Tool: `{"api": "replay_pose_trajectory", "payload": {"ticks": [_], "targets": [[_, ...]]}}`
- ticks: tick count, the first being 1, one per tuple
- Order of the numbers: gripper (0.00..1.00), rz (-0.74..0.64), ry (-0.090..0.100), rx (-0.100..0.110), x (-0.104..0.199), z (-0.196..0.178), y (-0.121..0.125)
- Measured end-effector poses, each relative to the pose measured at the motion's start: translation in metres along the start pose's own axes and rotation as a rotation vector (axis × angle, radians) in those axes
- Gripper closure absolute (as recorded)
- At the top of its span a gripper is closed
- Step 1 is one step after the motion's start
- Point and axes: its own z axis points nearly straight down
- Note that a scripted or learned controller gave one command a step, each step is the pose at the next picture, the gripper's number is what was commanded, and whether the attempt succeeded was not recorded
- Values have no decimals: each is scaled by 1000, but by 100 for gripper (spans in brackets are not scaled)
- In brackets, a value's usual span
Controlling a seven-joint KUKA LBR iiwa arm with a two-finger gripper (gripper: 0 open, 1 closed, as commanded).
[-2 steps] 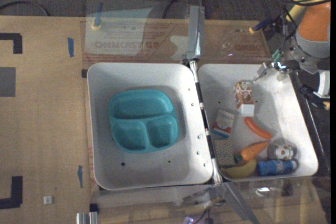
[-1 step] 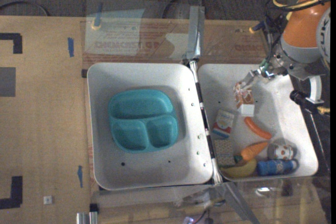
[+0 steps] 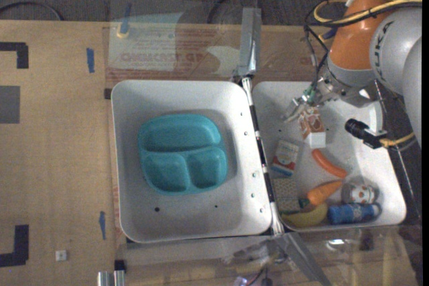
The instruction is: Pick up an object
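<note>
My gripper hangs over the upper middle of the right bin, below the orange wrist band. Just under and to the right of it lies a small brown packet with a white cube at its lower end. I cannot tell whether the gripper touches the packet. Lower in the same bin lie a red, white and blue carton, an orange sausage-shaped piece, a carrot, a banana, a blue bottle and a grey and white can.
The left bin holds a teal divided plate. A metal divider runs between the two bins. Cables hang beside the arm at the upper right. Blue tape marks sit on the wooden bench.
</note>
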Motion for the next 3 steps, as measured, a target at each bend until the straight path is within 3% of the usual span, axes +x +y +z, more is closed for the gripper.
{"api": "replay_pose_trajectory", "payload": {"ticks": [1, 2, 3], "targets": [[0, 0, 0, 0, 0, 0, 0], [100, -1, -3, -14, 0, -10, 3], [100, 148, 9, -2, 58, -130, 26]]}}
